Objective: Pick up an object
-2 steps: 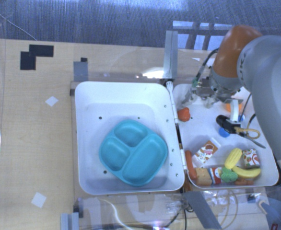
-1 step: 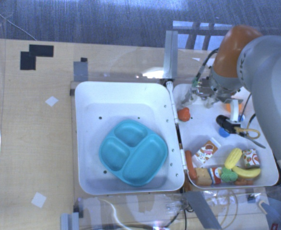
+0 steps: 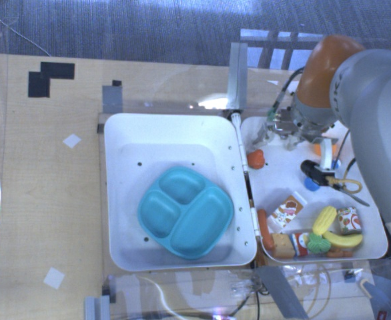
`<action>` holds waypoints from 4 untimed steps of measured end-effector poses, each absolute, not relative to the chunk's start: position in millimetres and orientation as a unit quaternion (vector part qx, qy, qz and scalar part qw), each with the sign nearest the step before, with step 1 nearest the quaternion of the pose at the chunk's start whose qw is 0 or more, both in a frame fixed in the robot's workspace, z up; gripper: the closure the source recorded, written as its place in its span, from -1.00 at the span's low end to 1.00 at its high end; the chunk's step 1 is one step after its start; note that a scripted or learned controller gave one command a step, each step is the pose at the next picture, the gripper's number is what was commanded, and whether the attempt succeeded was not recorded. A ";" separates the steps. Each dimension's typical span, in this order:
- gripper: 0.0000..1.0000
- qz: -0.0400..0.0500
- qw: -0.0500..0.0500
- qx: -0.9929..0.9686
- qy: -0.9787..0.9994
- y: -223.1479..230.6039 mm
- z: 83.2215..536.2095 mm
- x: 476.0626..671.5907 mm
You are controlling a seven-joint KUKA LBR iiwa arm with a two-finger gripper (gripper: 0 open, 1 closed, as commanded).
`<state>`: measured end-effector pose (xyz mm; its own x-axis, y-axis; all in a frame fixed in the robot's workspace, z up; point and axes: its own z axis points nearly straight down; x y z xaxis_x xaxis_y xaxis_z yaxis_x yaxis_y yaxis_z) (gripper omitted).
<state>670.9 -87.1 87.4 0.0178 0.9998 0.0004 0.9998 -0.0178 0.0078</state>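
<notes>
My gripper [image 3: 276, 139] hangs over the back left part of the right bin [image 3: 375, 249], its fingers apart with nothing between them. A small orange object [image 3: 255, 158] lies just below and left of it, beside the bin's left wall. Toward the front of that bin lie a small red-and-white carton [image 3: 287, 212], a yellow corn cob [image 3: 324, 220], a banana [image 3: 343, 240], a green item [image 3: 319, 244], a red sausage [image 3: 263, 223] and a patterned can [image 3: 348, 218].
The left bin [image 3: 122, 179] holds a blue divided plate [image 3: 185, 211]. The grey arm with its orange band [image 3: 329, 62] covers the right bin's back right corner. A metal post [image 3: 238, 72] stands behind the wall between the bins.
</notes>
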 end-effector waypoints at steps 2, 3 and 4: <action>-1.00 0.003 0.003 0.713 0.701 -87.1 87.4 670.9; -1.00 0.003 0.003 0.713 0.701 -87.1 87.4 670.9; -1.00 0.003 0.003 0.713 0.701 -87.1 87.4 670.9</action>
<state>670.9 -87.1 87.4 0.0178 0.9998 0.0004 0.9998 -0.0178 0.0078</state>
